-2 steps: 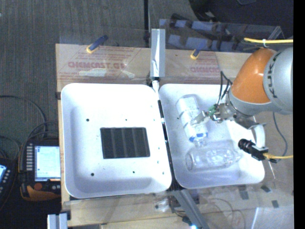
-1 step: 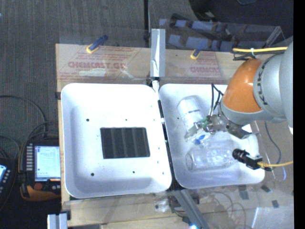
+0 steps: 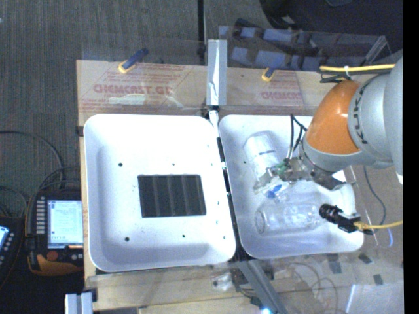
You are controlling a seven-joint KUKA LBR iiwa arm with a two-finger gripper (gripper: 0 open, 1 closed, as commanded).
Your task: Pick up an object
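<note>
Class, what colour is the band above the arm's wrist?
Orange: the band shows plainly in the camera view, over the right bin.

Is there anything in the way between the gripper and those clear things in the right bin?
Nothing visible does. The gripper is already down among the clear objects: a white-capped jar beside it and a transparent bottle just below, both in the right bin.

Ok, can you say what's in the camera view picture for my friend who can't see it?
A grey robot arm with an orange band reaches from the right into the right white bin, its gripper low among see-through plastic things: a clear bottle and a clear cup lying down. The left white bin holds a dark ridged block.
</note>
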